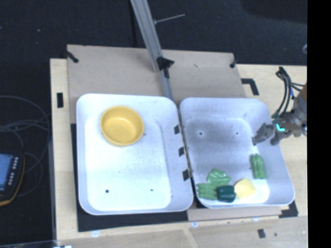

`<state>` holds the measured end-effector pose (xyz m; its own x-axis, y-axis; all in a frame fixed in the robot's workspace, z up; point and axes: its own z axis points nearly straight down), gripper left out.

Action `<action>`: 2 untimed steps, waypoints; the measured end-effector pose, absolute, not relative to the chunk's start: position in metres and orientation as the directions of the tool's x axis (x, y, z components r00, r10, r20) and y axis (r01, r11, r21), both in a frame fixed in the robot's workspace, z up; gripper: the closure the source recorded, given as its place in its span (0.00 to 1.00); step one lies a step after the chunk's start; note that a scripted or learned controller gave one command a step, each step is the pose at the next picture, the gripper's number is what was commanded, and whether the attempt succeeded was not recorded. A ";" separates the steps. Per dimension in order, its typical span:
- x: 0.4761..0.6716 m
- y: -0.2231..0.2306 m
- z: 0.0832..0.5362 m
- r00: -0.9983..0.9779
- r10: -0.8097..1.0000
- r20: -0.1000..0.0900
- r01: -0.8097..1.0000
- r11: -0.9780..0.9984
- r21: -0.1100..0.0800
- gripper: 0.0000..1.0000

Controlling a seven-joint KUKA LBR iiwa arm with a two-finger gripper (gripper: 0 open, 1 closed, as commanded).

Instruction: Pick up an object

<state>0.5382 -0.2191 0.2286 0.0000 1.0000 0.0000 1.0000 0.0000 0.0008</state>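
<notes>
the grey two-finger jaws (267,135) hang at the right rim of the right shallow white bin (222,112). i cannot tell if they are spread or pressed together, and nothing is seen between them.

just below the jaws, a little toward the bin's middle, lies a small green ridged plastic pod (257,166), the nearest thing to take. it looks light and stiff, maybe a bit slippery, so a grip across its narrow width, at the middle, seems best.

further down from the jaws, in the bin's near corner, a yellow rounded lump (245,188), a dark green block (225,193) and a green leafy piece (217,177) lie close together. far to the jaws' other side, in the left white bin (129,190), stands a yellow plastic bowl (122,125).
</notes>
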 end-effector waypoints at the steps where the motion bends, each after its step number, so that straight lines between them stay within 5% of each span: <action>1: 0.538 -0.219 0.229 0.000 1.000 0.000 1.000 0.000 0.001 0.00; 2: 0.537 -0.221 0.187 0.001 1.000 0.000 1.000 -0.001 -0.003 0.00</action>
<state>0.5372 -0.2205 0.1868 0.0006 1.0000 0.0004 1.0000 -0.0006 -0.0029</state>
